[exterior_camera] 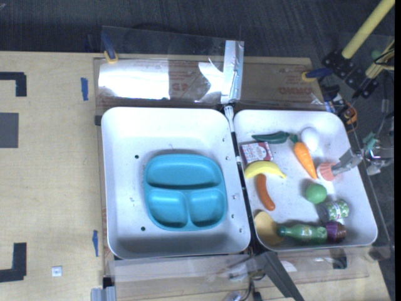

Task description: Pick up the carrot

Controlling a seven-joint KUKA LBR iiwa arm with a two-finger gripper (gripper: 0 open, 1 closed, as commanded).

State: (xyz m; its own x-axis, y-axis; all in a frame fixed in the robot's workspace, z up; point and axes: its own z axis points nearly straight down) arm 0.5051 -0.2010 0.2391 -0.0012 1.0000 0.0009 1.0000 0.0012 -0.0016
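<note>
The carrot (305, 160) lies in the right bin (357, 231), slanted, with its green top toward the upper left and its tip toward the lower right. It rests on the bin floor, below a white egg (310, 137). My gripper (348, 162) reaches in over the bin's right rim, to the right of the carrot and apart from it. Its tip is beside a small pink and red piece (326, 172). Nothing is visibly held.
The right bin also holds a banana (264, 170), an orange sausage-shaped piece (266, 192), a green ball (316, 194), a green bottle (302, 232), a dark green vegetable (270, 137) and a red packet (255, 151). A blue compartment tray (185, 190) sits in the left bin (119, 168).
</note>
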